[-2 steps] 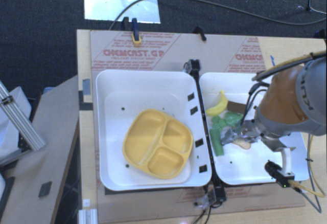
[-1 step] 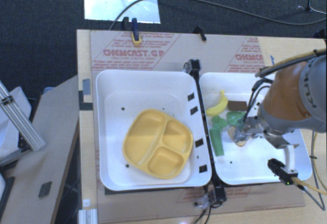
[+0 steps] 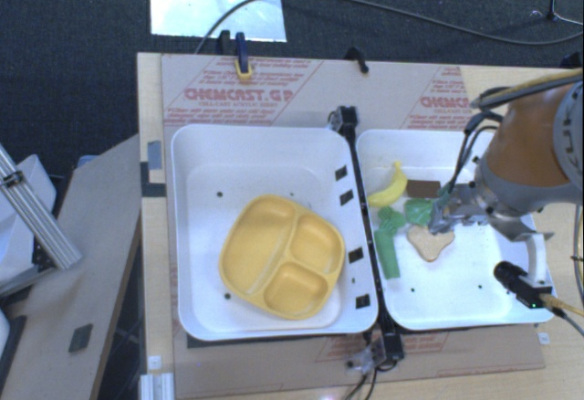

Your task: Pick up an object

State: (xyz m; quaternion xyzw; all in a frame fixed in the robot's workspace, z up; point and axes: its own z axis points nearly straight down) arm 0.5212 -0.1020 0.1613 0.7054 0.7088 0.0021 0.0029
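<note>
Gripper (image 3: 440, 217) sits low over the tan bread-shaped toy slice (image 3: 430, 243) in the right white bin (image 3: 456, 311); grip state apparently undeterminable; recommend centring squarely, clear of the green toy piece (image 3: 389, 243).

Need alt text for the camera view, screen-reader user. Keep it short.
A grey and orange robot arm reaches from the right into the right white bin, its gripper low over a small pile: a banana, a brown block, a green toy and a tan piece. The left white bin holds a yellow divided tray.
</note>
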